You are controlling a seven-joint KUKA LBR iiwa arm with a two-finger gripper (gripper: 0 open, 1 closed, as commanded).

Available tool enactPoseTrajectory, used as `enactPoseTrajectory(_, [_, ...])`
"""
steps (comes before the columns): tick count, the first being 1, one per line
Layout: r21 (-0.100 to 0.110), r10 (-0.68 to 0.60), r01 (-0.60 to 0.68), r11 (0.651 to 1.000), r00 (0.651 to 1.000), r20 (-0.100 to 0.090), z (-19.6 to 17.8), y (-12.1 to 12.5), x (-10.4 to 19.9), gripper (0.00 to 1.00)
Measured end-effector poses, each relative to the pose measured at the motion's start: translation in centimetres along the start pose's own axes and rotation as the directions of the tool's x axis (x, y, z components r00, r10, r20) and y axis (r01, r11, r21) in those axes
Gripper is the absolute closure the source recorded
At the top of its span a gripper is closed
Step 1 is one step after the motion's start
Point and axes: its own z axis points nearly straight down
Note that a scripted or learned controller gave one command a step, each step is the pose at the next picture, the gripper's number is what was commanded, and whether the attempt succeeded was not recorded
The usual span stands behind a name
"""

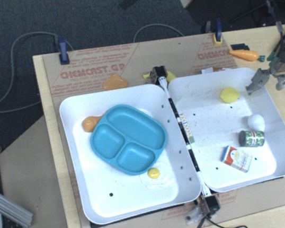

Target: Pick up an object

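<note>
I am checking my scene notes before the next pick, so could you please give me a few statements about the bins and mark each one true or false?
1. The blue tray lies in the left bin. True.
2. The can stands upright in the left bin. False: it lies on its side in the right bin.
3. The gripper is at the right bin's upper right edge. True.
4. The yellow ball touches the can. False: they are well apart; the white ball lies between them.
5. The carrot lies outside both bins. True.
</note>
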Motion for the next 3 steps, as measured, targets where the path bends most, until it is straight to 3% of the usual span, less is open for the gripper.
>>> enactPoseTrajectory(1, [0.004, -0.004, 0.004, 1.000, 1.000, -0.010, 13.4, 2.1, 0.2, 0.00])
enactPoseTrajectory(2, [-0.006, -0.007, 0.007, 1.000, 1.000, 0.000, 14.0, 8.2, 5.9, 0.00])
enactPoseTrajectory(3, [-0.004, -0.003, 0.003, 1.000, 1.000, 0.002, 12.9, 8.0, 5.6, 1.00])
